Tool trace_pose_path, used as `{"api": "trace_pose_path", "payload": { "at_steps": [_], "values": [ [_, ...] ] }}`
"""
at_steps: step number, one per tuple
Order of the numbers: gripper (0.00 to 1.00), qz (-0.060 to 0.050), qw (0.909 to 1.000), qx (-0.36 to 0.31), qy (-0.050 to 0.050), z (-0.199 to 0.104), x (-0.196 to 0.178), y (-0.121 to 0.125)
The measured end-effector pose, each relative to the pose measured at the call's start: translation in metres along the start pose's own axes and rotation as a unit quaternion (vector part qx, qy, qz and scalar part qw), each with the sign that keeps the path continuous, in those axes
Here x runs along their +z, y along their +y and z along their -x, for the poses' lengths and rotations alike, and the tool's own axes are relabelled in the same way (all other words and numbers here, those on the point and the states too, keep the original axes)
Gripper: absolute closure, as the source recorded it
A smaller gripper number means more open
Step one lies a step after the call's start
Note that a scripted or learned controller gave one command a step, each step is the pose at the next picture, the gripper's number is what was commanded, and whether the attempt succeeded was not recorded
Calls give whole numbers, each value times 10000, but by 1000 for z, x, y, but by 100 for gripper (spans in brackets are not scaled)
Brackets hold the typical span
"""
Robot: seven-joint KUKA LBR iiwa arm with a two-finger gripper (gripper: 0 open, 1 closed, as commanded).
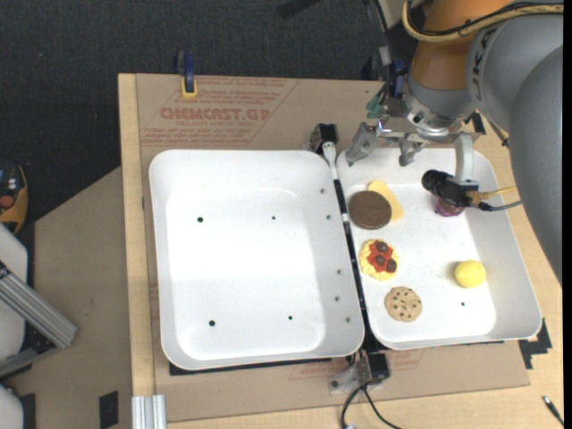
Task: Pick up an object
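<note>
- Five small toy foods lie in the right bin, in the right half of the frame.
- A brown round disc sits near the bin's upper left corner, overlapping a pale yellow piece that peeks out behind it.
- Below the disc is a yellow round piece with red and dark toppings, and below that a chocolate-chip cookie.
- A yellow ball rests toward the bin's right side, apart from the others.
- A small dark purple object lies near the bin's upper right, partly covered by a black part of the tool.
- The gripper hangs over the bin's upper edge, above the brown disc and clear of it; its two grey fingers are spread apart with nothing between them.
- The grey arm with its orange band enters from the upper right corner.
- The left bin fills the centre-left of the frame.
- Both bins rest on a brown board.
</note>
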State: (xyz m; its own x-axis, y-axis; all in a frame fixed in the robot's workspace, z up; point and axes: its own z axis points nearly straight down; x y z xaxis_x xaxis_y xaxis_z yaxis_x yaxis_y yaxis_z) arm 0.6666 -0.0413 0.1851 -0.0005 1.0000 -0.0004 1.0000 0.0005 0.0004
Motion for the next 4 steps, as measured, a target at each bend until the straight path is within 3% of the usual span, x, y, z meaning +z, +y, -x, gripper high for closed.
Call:
{"api": "trace_pose_path", "payload": {
  "at_steps": [1,2,3,4],
  "values": [
    [0,-1,10000,3,-2,3,0,0],
    [0,-32,10000,23,2,56,69,-12],
    [0,-6,10000,4,1,53,66,-10],
    [0,26,10000,13,8,52,98,-24]
  ]
}}
